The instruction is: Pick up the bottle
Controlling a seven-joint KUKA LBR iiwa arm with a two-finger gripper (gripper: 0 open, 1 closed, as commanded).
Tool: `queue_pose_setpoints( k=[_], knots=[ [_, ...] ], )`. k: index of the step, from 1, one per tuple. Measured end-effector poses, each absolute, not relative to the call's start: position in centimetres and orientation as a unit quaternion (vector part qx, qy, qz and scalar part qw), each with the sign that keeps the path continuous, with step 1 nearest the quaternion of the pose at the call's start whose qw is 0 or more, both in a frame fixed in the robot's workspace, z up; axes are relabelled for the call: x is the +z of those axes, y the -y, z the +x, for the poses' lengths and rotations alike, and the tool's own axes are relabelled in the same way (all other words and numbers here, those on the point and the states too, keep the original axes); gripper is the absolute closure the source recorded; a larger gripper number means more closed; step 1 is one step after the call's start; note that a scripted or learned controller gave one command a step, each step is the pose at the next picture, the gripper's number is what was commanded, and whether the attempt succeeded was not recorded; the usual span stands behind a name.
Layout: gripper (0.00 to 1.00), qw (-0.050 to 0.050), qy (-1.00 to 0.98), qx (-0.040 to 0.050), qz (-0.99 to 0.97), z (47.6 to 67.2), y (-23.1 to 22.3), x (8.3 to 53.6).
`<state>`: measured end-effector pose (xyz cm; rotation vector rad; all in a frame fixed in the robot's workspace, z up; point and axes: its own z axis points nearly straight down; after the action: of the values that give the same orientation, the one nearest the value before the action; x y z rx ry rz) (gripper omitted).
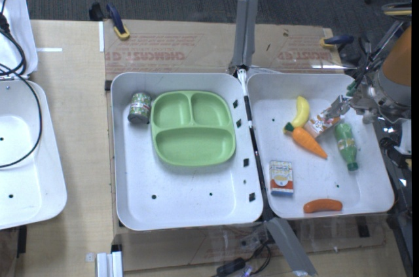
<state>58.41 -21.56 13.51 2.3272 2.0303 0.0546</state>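
In the right bin [366, 203], toward its right side, the bottle [345, 145] lies flat on the white floor: green, w/ its cap end pointing down toward the near wall. It isn't lifted, and nothing is clamped on it. Just left of it sit a carrot [309, 141] and a banana [300, 111], w/ a small crinkly wrapper [323, 123] between banana and bottle, close to the bottle's upper end. Nearer the front wall are a small carton [281, 177] and a red sausage-shaped toy [323, 205], both apart from the bottle.

The arm comes in from the right edge, orange band visible, and the hand [345, 104] hangs above the bin's upper right corner, just beyond the bottle's top end. Metal parts there are too cluttered to read; can't tell if the fingers are apart or together. Nothing seen between them.

Progress, as I judge it: approx. at the start of the grasp. Approach looks under way, pick itself not done. Left to do: bring the hand down over the bottle's body, close on it, lift clear of the bin. The wrapper and carrot crowd the left side, so a grasp across the bottle may snag them.

Left bin [131, 203] holds a green divided plate [193, 128] and a small can [139, 108], no part in this. Both bins rest on the counter [72, 73].
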Motion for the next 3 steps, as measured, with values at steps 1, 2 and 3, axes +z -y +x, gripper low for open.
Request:
queue_pose_setpoints(
  k=[1,2,3],
  knots=[
    [0.0,0.028,-0.634,0.0202,0.773,58.59,21.42,13.56],
    [0.0,0.029,-0.621,0.0216,0.783,58.7,21.37,13.58],
    [0.0,0.028,-0.623,0.0213,0.782,58.68,21.37,13.58]
  ],
)
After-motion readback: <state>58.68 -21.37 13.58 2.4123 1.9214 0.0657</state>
